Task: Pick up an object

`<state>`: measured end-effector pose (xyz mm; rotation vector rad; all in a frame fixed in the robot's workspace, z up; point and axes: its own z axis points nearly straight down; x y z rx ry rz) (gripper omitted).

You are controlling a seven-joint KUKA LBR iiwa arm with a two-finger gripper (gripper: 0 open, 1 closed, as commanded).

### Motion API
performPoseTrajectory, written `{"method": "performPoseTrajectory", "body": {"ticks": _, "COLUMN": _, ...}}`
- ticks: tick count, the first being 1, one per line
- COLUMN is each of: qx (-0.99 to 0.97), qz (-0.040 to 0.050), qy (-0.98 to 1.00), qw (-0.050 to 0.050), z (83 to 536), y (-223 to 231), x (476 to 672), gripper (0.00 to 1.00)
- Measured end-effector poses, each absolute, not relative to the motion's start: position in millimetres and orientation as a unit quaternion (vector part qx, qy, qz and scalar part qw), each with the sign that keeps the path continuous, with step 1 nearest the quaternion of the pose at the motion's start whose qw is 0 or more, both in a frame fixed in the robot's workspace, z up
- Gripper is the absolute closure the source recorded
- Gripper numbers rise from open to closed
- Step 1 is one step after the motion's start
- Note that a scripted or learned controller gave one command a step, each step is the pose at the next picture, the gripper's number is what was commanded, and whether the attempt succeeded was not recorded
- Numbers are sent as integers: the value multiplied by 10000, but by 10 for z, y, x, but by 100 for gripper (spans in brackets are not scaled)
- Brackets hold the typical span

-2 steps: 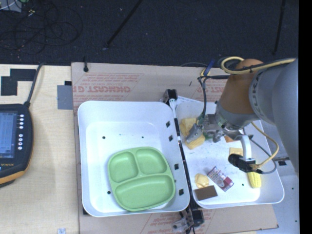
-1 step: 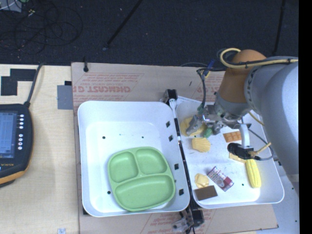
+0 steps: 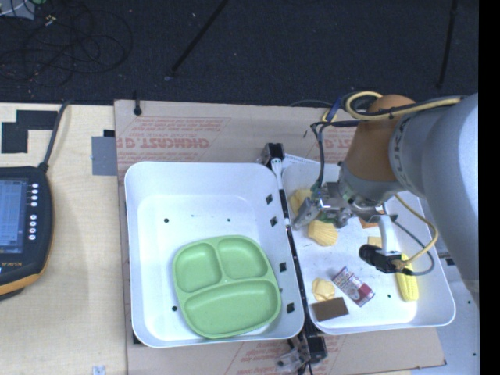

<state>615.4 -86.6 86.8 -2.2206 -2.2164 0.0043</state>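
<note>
Yellow chunk (image 3: 323,233) is sitting just under my fingers (image 3: 326,213) in the right bin (image 3: 437,307), long axis running roughly left-right. I'm hovering right over it, can't tell my grip state honestly.

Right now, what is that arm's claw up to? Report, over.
Claw low in right white bin, over pale yellow lumpy food piece. Grip state unclear. Nearby: yellow corn cob, small red-and-silver packet, brown square block. Green divided plate in left bin.
</note>
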Motion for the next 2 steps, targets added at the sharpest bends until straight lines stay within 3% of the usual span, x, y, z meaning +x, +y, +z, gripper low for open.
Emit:
{"method": "performPoseTrajectory", "body": {"ticks": 1, "qx": -7085, "qz": 10, "qy": -7057, "qw": 23, "z": 879, "y": -1023, "x": 5114, "gripper": 0}}
{"method": "performPoseTrajectory", "body": {"ticks": 2, "qx": -7073, "qz": -9, "qy": -7069, "qw": -2, "z": 882, "y": -970, "x": 4764, "gripper": 0}}
